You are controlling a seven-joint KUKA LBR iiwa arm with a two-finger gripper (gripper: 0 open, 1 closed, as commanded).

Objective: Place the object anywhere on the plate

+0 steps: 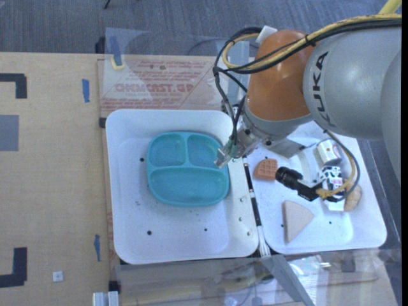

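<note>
A teal divided plate [185, 169] lies in the left white bin [127, 228]. My gripper [227, 154] hangs over the plate's right rim, near its upper right compartment, under the orange-banded wrist. I see nothing clearly between its tips. A small brown waffle-like piece [266, 169] lies in the right bin [363, 234], just right of the divider between the bins.
The right bin also holds a beige triangular wedge [296, 218], a black-and-white toy [332, 174], a tan oblong piece [352, 198] and a small pale can [326, 150]. The arm covers that bin's upper part. A cardboard sheet [159, 85] lies behind the left bin.
</note>
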